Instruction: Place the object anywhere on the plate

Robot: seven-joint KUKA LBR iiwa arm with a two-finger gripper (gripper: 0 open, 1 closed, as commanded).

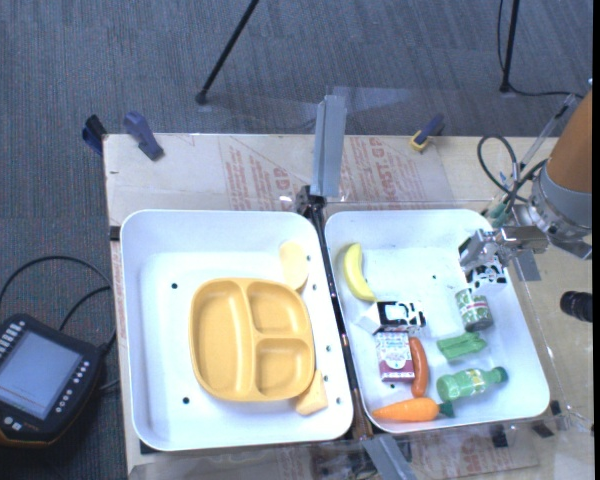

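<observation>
Gripper (488, 258) low (arm reaching leftward)

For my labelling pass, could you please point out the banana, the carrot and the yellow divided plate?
banana (357, 272): camera view, middle of its curved body.
carrot (410, 410): camera view, middle of its orange body.
yellow divided plate (202, 318): camera view, left rim.

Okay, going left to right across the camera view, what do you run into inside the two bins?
Yellow divided plate → pale yellow piece at its far corner → banana → small carton → carrot → green bottle → gripper.
</observation>
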